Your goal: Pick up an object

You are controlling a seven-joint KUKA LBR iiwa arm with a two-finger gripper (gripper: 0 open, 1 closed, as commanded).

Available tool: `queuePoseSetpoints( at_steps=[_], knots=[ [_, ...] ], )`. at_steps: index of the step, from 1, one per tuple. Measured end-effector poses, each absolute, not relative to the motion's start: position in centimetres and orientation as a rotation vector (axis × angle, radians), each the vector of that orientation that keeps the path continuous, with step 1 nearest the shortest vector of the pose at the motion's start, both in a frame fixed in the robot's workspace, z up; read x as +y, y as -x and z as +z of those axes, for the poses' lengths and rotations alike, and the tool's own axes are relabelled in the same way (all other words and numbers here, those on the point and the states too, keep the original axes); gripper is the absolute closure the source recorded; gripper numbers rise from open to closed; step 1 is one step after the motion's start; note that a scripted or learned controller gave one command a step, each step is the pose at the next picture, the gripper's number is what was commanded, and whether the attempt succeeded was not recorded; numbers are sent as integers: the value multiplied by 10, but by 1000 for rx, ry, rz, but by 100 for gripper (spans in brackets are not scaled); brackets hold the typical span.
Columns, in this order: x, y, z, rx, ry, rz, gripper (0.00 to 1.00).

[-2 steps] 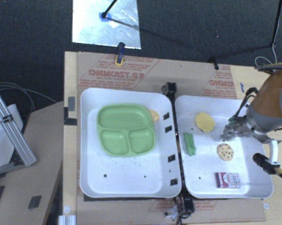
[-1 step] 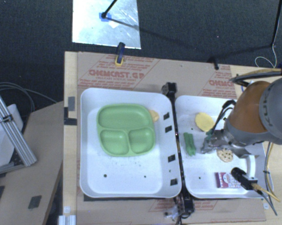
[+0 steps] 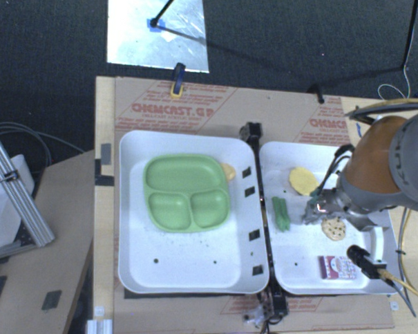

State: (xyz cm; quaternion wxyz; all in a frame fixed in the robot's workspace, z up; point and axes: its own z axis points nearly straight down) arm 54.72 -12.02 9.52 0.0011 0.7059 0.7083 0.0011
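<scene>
The grey arm with its orange band [image 3: 385, 167] is cut off by the frame's right edge. A small yellow piece [image 3: 228, 172] lies half hidden behind the green divided tray [image 3: 187, 192]. The end effector [image 3: 316, 210] is too blurred to make out.

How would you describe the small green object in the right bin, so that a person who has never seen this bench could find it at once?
Start from the right white bin, the one the arm reaches into. Near its left wall lies a narrow green stick-shaped object, just below and left of the flat yellow piece. It is the only green item in this bin; the cookie and the red and white packet lie further right.
</scene>
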Motion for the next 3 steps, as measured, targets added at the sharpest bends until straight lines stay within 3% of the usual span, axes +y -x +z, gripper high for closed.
queuePoseSetpoints(
  at_steps=[1, 2, 3],
  knots=[
    [-5, -522, 190, 2236, -2203, 15, 100],
    [-13, -521, 185, 2223, -2218, 3, 0],
    [-89, -504, 135, 2214, -2230, -7, 0]
  ],
)
